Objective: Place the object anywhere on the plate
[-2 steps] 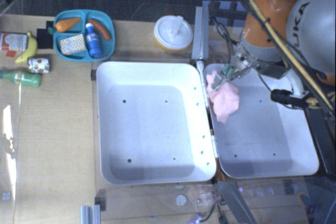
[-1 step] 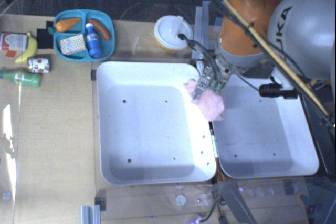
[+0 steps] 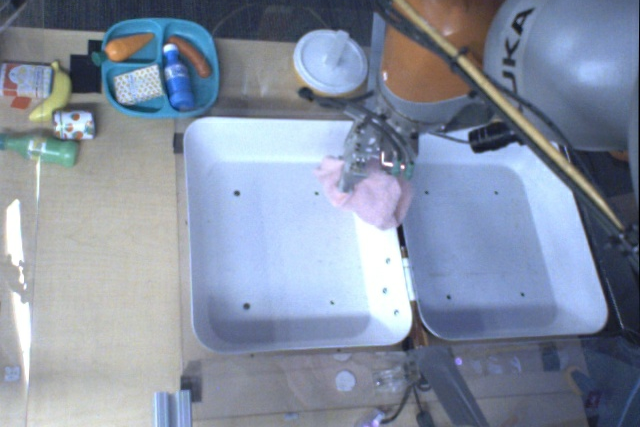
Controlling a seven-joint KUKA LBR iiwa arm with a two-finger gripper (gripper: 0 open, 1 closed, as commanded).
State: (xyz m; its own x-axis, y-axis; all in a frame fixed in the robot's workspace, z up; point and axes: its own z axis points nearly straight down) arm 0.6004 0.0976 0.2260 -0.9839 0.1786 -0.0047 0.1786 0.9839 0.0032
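Looking down on two white bins side by side, left bin (image 3: 280, 245) and right bin (image 3: 500, 245). Got a crumpled pink cloth (image 3: 375, 198) sitting right at the top of the seam between them, mostly on the left bin's side and draped against the shared rim.

Got the gripper (image 3: 368, 160) parked right on top of that cloth, touching its upper edge, with the grey arm (image 3: 570, 55) and its orange band (image 3: 440, 25) coming in from the upper right. Honestly can't tell whether it's clamped on the fabric or just resting against it, way too cluttered and small there.

Over at the top left, on the wooden bench (image 3: 100, 295), well apart from the cloth: a blue divided plate (image 3: 205, 80) already loaded with a toy carrot (image 3: 130, 45), a hot dog (image 3: 195, 58), a blue bottle (image 3: 177, 80) and some patterned square thing. Just left of the plate, a banana (image 3: 55, 93), a small can (image 3: 74, 124), a green bottle (image 3: 42, 149) and a red-and-white carton (image 3: 24, 80). Also a white lidded cup (image 3: 332, 62) just behind the left bin.
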